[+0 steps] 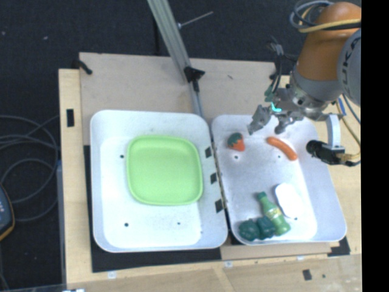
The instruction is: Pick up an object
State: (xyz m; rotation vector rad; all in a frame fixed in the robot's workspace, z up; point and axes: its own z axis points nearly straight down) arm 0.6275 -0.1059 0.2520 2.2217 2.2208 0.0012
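A pale wooden counter stands on a dark, speckled black floor. A slanted grey metal pole rises from the counter's far edge. Thin black cables loop across the floor at left.

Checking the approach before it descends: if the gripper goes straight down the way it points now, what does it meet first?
Most likely bare floor of the right bin, between the small red-and-green toy and the orange carrot-like piece. The gripper hangs open above that gap; depth is uncertain.
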